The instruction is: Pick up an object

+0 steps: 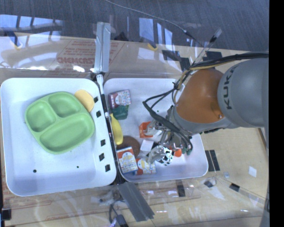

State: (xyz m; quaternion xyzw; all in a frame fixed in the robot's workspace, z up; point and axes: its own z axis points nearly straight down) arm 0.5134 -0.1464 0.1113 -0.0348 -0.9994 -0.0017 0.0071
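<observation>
- Jaws (160, 151) first: they are down low in the right bin (194, 167), in the middle of the clutter, and cables plus metal parts crowd them so tightly that I cannot tell how wide they stand or whether anything sits between them.
- Just beside them, a small black-and-white cow-patterned toy (166, 158) lies near the bin's front wall, touching or nearly touching the metal tips; too blurred to call contact.
- Behind them, an orange-and-white packet (146, 129) lies flat, just to the left of the wrist.
- To the left along the front, a small carton with a red top (127, 160) and a little printed pack (146, 166) sit side by side, with a round brown object (131, 143) just behind the carton.
- Against the bin's left wall, a yellow banana-like piece (117, 130); further back, a dark green item (120, 111) and a red-and-white box (119, 98).
- Over in the left bin (19, 174), a green divided plate (59, 122) rests, with a yellow object (85, 99) touching its far right edge.
- Grey arm (241, 96) with its orange band (201, 96) hangs over the right bin's right half.
</observation>
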